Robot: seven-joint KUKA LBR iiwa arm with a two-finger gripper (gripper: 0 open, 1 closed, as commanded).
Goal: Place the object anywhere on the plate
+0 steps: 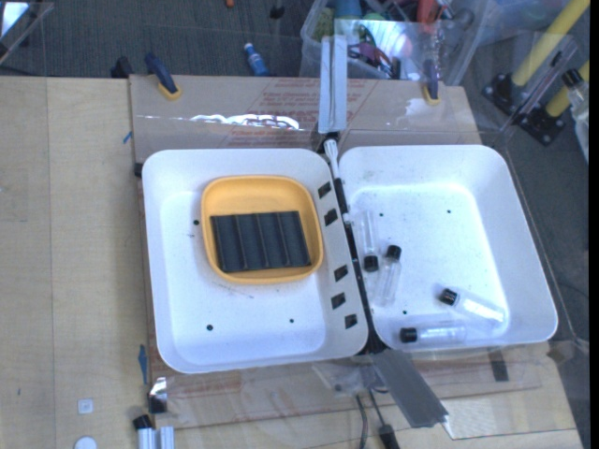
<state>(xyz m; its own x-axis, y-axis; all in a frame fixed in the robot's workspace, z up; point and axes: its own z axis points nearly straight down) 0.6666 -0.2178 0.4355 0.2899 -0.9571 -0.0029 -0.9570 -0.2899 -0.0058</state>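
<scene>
A yellow plate (257, 191) with rounded corners rests in the left white bin (243, 330). A dark grey ribbed block (260, 241) lies flat on the plate and covers most of its floor. Several clear tubes with black caps lie in the right white bin (440, 204). One tube (367, 234) lies near the divider and another (386, 277) just below it. A third tube (471, 304) and a fourth (432, 331) lie toward the front right corner.
The bins meet at a raised seam (337, 241) marked with black tabs. Behind them stand a cardboard sheet (234, 106) and a clear box of assorted clutter (402, 17). A wooden bench surrounds the bins. A grey metal plate (407, 391) sits at the front.
</scene>
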